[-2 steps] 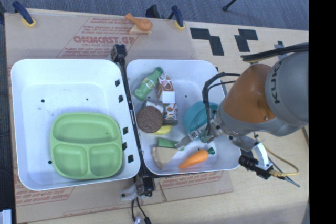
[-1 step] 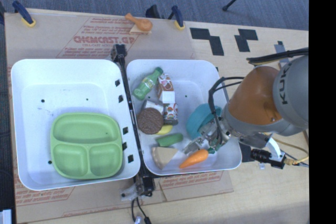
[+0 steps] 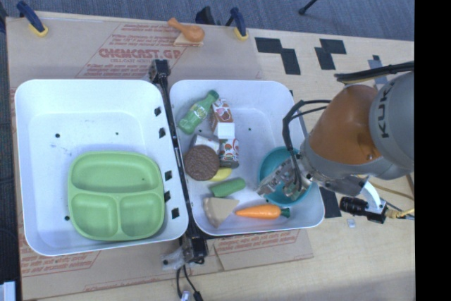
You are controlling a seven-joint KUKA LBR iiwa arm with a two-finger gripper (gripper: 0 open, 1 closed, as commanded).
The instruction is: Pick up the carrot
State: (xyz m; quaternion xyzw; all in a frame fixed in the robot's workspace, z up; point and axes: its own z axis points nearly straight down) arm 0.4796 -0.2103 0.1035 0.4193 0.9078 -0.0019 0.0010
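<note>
Carrot point(image 3: 259, 211) lying in the right bin point(image 3: 243, 91), hard against its near edge toward the near-right corner, long axis roughly parallel to that edge, green stem end pointing right, tapered tip pointing left toward a pale wedge-shaped piece point(image 3: 218, 209) just beside it. Nothing resting on top of the carrot; free along its upper side, walled in on the lower side by the bin's rim.

Gripper point(image 3: 283, 182) hanging just above and slightly right of the carrot's stem end, over a teal bowl point(image 3: 271, 167) at the bin's right edge. Jaws: cannot tell whether wide or narrow, the metal parts too tangled against the bowl to read. Nothing visibly held.

Judged relation for the coming move: carrot down and a little left of the gripper, close by, with only the bowl's rim between. Likely need to shift toward the near edge and leftward to reach mid-body, then close across the short width, so perpendicular to the near edge. Probable risk: one finger fouling the bin wall, since the carrot sits so tight to it.

Elsewhere in the same bin, well clear: green bottle point(image 3: 196, 112), small cartons point(image 3: 225, 129), brown disc point(image 3: 201, 162), green slab point(image 3: 227, 187). Left bin point(image 3: 42, 99) holding a green divided plate point(image 3: 116, 195).
</note>
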